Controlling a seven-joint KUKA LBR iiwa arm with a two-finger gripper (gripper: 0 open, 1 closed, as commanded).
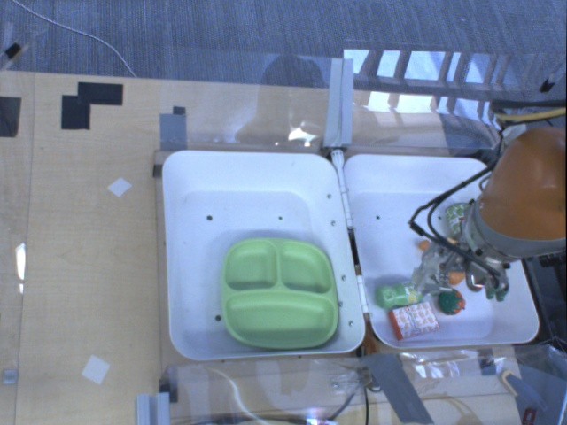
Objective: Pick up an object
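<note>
Gripper [443, 277]: low in right white bin [381, 193]; finger state cannot tell.
Green oblong packet [396, 294]: lying flat, long axis left-right, beside red-and-white packet [414, 320].
Left bin [190, 193]: green divided plastic tray [280, 292].

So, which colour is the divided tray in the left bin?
Light green tray, seen in the camera view.

A divided plate [280, 292] is lying in the left bin [190, 202], while a box [414, 320] and several small items are lying in the right bin [390, 189], near its front edge.
</note>
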